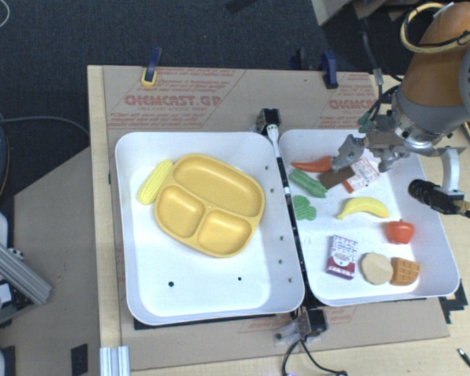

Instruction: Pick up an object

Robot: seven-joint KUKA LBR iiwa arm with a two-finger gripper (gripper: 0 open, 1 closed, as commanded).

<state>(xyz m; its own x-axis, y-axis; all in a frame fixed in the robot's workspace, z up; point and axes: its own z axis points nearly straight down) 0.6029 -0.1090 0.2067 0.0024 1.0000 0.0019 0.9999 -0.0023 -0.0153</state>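
My gripper (370,157) hangs over the back of the right bin (446,249), its two grey fingers spread apart, open, with nothing held between them. Just below it lie a small white-and-red packet (366,174) and a brown bar (335,179). To their left are an orange carrot (312,164) and a green pea pod (307,184). A yellow banana (363,207) lies in the middle of that bin.
The right bin also holds a green leafy piece (302,207), a red tomato (400,231), a red-and-white carton (342,256), a round bun (376,269) and a waffle (405,271). In the left bin (141,272) sit a yellow divided plate (207,204) and a corn cob (154,181).
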